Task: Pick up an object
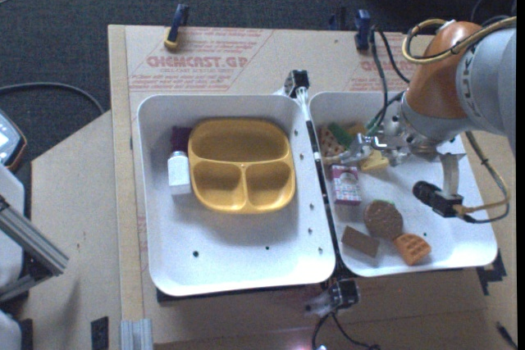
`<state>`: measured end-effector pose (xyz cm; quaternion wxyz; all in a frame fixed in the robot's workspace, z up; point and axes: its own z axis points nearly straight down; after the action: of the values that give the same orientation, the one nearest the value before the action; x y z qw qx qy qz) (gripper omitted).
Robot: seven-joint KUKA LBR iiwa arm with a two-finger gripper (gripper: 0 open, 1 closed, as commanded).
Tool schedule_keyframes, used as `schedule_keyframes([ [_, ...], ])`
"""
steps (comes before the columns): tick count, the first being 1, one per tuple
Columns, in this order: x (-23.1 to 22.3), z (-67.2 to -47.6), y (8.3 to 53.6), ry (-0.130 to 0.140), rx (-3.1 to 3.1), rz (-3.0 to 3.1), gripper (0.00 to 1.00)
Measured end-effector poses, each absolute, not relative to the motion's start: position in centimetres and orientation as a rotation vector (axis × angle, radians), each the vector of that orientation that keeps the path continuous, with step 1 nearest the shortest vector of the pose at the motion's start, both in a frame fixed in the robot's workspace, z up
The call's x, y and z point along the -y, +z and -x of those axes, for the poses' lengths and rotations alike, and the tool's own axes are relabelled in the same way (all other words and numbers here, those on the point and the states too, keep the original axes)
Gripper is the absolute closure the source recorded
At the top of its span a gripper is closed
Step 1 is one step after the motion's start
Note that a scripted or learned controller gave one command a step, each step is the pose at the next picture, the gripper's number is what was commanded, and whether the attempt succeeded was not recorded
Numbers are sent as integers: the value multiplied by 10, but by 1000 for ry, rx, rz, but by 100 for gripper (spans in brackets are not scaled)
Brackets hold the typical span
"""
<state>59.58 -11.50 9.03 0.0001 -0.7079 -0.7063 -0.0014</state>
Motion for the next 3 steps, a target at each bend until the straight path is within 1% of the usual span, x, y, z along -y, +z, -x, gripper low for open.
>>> schedule_keyframes([
  [1,115,-596,84,2,2219,2221,0],
  [2,117,-599,100,-7,2225,2230,100],
  [3,123,-604,146,-4,2225,2226,100],
])
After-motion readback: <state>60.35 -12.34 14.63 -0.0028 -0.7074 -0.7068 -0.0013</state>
